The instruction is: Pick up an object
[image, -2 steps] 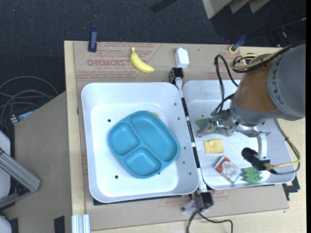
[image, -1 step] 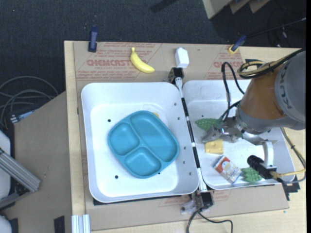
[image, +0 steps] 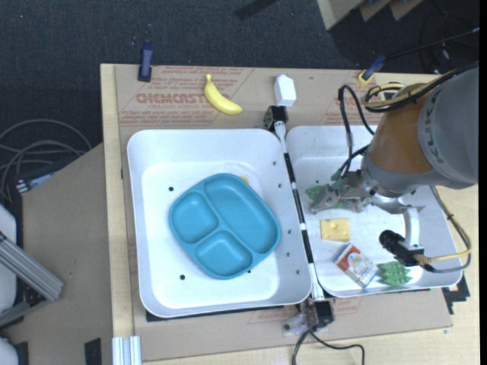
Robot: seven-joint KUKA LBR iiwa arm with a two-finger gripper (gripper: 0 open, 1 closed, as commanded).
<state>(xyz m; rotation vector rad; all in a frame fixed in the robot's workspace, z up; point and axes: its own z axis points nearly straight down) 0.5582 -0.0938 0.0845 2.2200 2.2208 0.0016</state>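
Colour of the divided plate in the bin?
The plate is plain light blue; the camera view shows it best.

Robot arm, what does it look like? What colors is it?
The arm is fat, round and grey, with a shiny orange band above the wrist. At its end sits a small silvery metal tool. Thin black cables loop beside it.
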